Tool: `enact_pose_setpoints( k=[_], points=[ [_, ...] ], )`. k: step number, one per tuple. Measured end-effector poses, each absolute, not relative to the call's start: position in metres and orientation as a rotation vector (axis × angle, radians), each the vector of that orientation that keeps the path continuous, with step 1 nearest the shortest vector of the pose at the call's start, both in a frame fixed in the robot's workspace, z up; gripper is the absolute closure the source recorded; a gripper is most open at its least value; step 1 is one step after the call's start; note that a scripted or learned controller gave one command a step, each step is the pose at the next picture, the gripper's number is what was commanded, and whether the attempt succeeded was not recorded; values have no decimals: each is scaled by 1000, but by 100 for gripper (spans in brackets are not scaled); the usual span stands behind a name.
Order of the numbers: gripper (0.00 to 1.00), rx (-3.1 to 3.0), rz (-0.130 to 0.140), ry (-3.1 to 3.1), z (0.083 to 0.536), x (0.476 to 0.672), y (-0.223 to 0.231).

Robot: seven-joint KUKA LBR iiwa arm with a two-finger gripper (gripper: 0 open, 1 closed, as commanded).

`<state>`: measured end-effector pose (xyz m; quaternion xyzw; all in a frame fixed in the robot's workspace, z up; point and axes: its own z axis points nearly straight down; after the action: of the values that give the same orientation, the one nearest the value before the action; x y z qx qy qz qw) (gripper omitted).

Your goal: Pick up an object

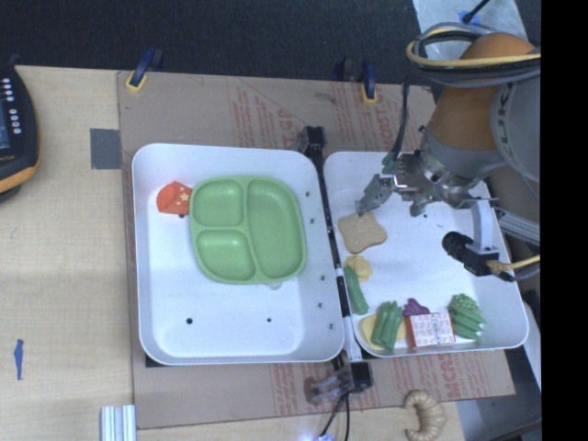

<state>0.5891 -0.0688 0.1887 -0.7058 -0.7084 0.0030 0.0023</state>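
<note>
**Gripper above the far edge of the toast in the right bin**

Nearest of all, a curled tan piece lies on the worktop, outside the bins and just near of the right bin. Inside that bin, a cluster sits along the near wall. It holds a bundle of green pods, a red and white box just right of them, and a small purple piece touching the box's far side. A leafy green piece lies at the right end of the row.

Farther in, close to the bin's left wall, is a green stick, with a small yellow piece at its far end. Beyond that, a slice of toast lies flat on the bin floor, apart from the cluster.

The gripper hangs over the toast's far edge, on the arm that reaches in from the right. Whether it touches the slice cannot be told, nor whether it is open or closed. Nothing can be seen held in it.

In the left bin, a green divided plate rests in the far half. A red piece lies against the plate's left rim.

Both bins stand on a cardboard sheet, which two blue clamps grip along its far edge.
</note>
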Motion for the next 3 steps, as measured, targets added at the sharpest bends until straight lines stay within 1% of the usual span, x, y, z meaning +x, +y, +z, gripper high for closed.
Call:
enact_pose_setpoints(
  k=[1,2,3],
  points=[
    [0,-2214,14,-2212,132,510,-106],
    [0,-2211,10,-2218,89,473,-107],
    [100,-2211,6,-2225,102,475,-108]
  ],
)
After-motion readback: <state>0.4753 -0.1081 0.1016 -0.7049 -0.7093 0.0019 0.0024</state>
